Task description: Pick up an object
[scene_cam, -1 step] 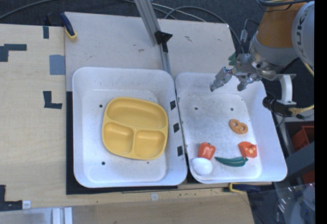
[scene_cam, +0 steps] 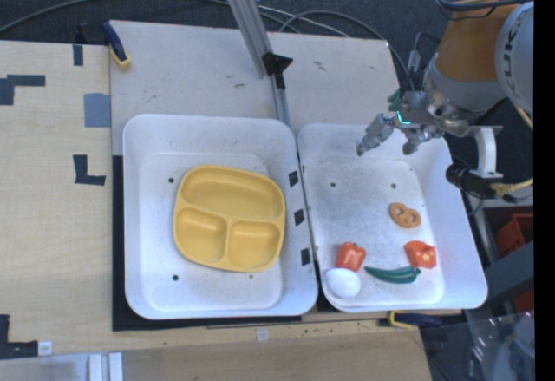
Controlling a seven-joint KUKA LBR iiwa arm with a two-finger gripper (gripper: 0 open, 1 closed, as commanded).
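Gripper (scene_cam: 391,138) over the far edge of the right bin (scene_cam: 458,223), fingers spread, nothing between them. Nothing lifted yet. Candidates all low in that bin, well apart from the claw: pretzel (scene_cam: 404,214), red pepper piece (scene_cam: 421,254), green chili (scene_cam: 393,274), second red pepper (scene_cam: 350,256) touching a white egg (scene_cam: 342,283). Yellow divided plate (scene_cam: 230,218) alone in the left bin (scene_cam: 139,197). Still ahead, by judgement: choosing, descending, closing, lifting.
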